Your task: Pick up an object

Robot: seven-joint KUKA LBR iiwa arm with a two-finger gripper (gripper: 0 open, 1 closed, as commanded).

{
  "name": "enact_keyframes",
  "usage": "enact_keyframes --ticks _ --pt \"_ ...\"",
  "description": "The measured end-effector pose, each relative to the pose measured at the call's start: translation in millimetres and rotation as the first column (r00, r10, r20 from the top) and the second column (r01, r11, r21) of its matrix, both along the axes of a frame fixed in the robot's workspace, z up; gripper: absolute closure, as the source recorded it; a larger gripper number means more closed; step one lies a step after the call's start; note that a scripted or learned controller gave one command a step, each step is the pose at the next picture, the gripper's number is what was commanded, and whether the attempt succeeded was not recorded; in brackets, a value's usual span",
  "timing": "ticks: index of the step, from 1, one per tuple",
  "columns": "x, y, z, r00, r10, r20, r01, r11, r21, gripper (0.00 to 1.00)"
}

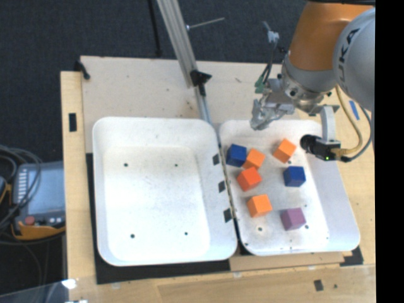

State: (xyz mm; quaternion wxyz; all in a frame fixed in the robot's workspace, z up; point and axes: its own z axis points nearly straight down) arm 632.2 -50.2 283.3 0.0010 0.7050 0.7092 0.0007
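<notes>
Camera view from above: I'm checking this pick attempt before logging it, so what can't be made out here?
- Gripper: small and blurred above the right bin's far edge; whether it holds anything cannot be told.
- Arm: cut off by the top and right edges.
- Orange cubes: two sit close together beside the blue cube; touching or apart is unclear.

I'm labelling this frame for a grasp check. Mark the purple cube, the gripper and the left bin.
purple cube [292, 218], camera view, middle of its top face.
gripper [260, 122], camera view, midway between its fingertips.
left bin [158, 188], camera view, bare floor.
</notes>
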Motion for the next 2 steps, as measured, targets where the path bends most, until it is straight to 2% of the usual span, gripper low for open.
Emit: enact_keyframes --ticks 2 --pt "10.9 100.7 -42.6 1.0 0.001 -0.005 -0.001 1.0 0.001 1.0"
